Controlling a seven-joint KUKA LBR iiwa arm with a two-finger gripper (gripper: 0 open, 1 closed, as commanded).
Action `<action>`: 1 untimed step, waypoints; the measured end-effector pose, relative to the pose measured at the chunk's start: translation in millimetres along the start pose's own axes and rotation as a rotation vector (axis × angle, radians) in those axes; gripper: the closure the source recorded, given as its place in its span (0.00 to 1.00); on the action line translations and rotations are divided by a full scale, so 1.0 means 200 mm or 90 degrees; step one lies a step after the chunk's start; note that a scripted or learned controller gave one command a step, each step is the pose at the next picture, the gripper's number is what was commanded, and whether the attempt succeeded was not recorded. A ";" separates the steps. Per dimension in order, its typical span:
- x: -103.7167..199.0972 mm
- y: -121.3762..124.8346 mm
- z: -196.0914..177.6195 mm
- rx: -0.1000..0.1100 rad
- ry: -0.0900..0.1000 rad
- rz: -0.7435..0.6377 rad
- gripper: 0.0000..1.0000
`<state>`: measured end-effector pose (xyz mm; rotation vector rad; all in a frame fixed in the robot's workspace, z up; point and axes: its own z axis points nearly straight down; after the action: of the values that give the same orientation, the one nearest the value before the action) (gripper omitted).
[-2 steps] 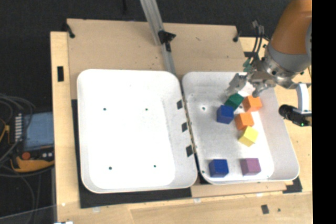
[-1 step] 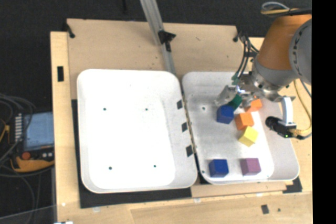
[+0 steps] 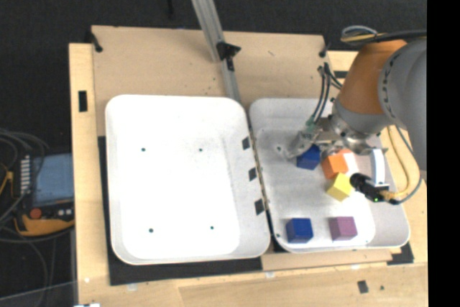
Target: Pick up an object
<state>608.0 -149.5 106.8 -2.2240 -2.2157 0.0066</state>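
The left bin (image 3: 176, 176) sits against the right bin (image 3: 280, 118) at the middle of the bench (image 3: 144, 57). In the right bin, a blue cube (image 3: 300, 229) and a purple cube (image 3: 343, 228) lie by the near edge. Further back, a second blue block (image 3: 309, 158) lies just under the gripper (image 3: 305, 144), with an orange block (image 3: 334, 165) and a yellow block (image 3: 339, 188) beside it toward the right edge. Whether the gripper is spread or closed cannot be told

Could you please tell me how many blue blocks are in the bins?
2: one blue block by the gripper, another at the right bin's near edge. The arm may hide more.
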 end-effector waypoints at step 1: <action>0.00 0.01 -0.07 -0.006 0.001 0.004 1.00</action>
<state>610.1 -150.1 121.7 -2.2351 -2.2126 -0.0043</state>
